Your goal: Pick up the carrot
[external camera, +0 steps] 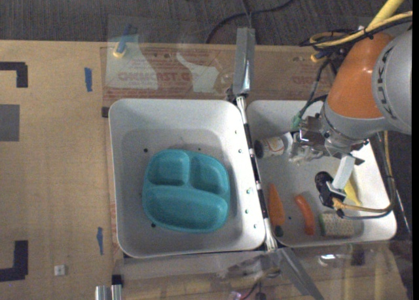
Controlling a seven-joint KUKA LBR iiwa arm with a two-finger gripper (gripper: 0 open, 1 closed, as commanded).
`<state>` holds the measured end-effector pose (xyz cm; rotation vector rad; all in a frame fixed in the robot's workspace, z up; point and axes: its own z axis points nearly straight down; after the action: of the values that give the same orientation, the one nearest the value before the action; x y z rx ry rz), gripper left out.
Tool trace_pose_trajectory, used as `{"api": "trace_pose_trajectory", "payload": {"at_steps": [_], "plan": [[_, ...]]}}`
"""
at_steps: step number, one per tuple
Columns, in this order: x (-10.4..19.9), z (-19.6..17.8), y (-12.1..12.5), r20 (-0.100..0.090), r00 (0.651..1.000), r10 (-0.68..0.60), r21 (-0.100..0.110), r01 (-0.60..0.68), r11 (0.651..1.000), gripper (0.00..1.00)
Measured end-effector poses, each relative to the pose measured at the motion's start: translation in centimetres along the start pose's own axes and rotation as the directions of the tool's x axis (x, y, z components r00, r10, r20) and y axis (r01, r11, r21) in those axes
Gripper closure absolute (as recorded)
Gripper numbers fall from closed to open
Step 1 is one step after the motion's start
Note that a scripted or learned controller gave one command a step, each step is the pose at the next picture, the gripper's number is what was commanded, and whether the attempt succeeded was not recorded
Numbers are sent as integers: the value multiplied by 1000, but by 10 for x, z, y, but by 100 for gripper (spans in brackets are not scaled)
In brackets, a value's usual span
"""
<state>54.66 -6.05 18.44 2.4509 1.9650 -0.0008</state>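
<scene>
I'm counting two bins (124,122), one teal tray (186,190), two carrots (276,205). The arm (366,82) is hanging over the right bin; I cannot tell the gripper's (308,151) state.

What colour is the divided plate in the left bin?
The divided plate is teal, a blue-green, seen clearly in the camera view against the white left bin.
</scene>
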Motion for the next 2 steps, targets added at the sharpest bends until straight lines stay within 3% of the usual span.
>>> {"api": "trace_pose_trajectory", "payload": {"at_steps": [1, 2], "plan": [[6, -27, -29, -1, 994, -107, 2, 107, 994, 100], [40, 1, -47, 0, 980, 197, 5, -197, 980, 100]]}}
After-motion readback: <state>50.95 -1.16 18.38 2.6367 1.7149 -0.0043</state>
